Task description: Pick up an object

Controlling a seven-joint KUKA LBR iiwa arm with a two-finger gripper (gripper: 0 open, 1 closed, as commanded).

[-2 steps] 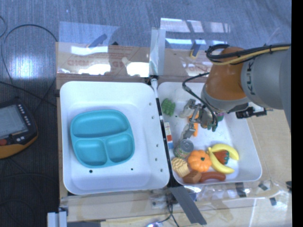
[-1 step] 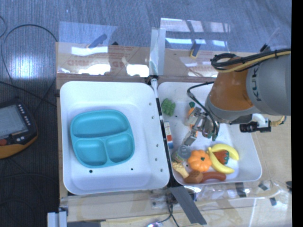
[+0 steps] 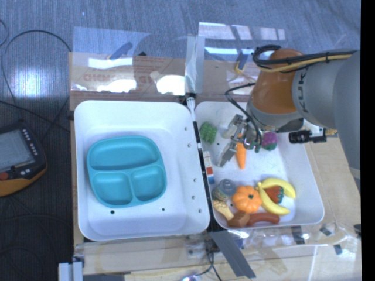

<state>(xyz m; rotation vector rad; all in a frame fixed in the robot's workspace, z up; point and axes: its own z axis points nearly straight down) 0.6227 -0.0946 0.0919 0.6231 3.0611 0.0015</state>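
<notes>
Hovering low in right bin point(image 3: 304, 174), pincer point(image 3: 239, 138) sitting just above carrot point(image 3: 241, 155); open or closed — cannot tell, nothing visibly gripped. Risking a miss: carrot lying tilted, likely rolling or slipping sideways; purple piece point(image 3: 269, 140) and green piece point(image 3: 208, 133) crowding nearby. Wrist blocking bin's back corner; small items by pumpkin point(image 3: 247, 199) blurring together.

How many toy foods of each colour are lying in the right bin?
Orange: 2, carrot and pumpkin
Yellow: 1, banana
Green: 1, at the bin's left wall
Purple: 1, beside the claw
Brown: 1, sausage
Total: 6 that I can identify
</notes>
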